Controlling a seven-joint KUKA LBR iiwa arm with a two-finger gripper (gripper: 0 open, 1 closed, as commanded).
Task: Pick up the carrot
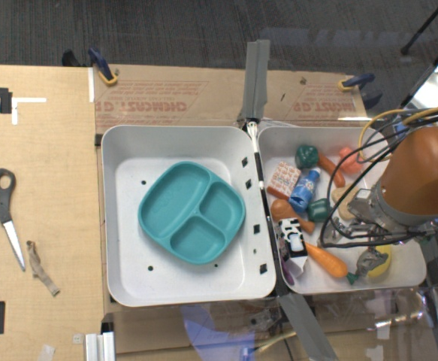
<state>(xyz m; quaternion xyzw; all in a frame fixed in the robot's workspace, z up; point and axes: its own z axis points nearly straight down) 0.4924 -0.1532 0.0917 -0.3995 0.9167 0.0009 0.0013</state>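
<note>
Starting on the left, there's a pair of grey-handled metal scissors (3, 205) lying on the bare plywood bench (46, 141), well apart from everything else. Next comes the left shallow white plastic bin (113, 201) with a teal three-compartment plastic plate (192, 212) sitting in it. The right shallow white plastic bin (418, 273) is the crowded one: a blue-and-white toy bottle (304, 187), a small printed box (284, 177), some other toy food, and the orange toy carrot with a green tip (330, 261) lying flat near the front wall, pointing roughly left-right. The grey two-finger gripper (370, 263) hangs just beside the carrot's green end, and honestly I can't tell whether it's spread or closed, the arm's orange band and cables crowd that spot. If I were tuning this, I'd shift left so it's over the carrot's fat middle, straddle it across its width, and watch the bin wall. Brown cardboard (173, 100) is clamped along the back; dark carpet (203, 13) beyond.
</note>
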